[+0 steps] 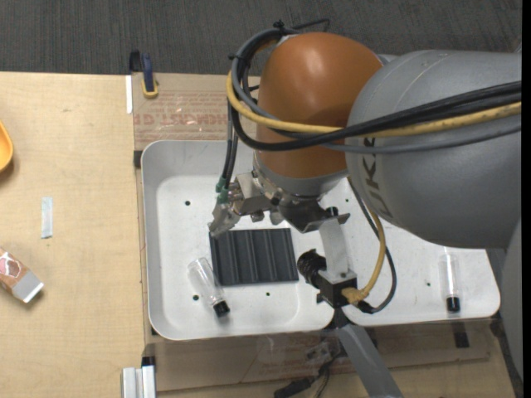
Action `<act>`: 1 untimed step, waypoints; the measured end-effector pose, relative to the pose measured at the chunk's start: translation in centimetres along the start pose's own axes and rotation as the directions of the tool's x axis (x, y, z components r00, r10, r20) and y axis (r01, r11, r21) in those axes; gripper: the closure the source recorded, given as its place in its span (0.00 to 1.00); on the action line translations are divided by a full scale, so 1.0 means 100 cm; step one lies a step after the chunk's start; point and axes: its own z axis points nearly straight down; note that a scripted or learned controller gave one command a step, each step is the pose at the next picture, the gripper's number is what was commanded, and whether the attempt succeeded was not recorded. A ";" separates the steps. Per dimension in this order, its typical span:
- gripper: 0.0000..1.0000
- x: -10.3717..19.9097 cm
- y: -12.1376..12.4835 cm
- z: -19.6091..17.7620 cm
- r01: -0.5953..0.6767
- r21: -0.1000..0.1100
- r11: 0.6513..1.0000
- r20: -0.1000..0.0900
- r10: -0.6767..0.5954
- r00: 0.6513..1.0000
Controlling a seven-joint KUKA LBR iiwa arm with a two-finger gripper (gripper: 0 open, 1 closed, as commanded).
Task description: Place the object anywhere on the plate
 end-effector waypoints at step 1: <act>1.00 -0.001 0.000 -0.008 0.001 0.003 1.000 0.003 -0.001 1.000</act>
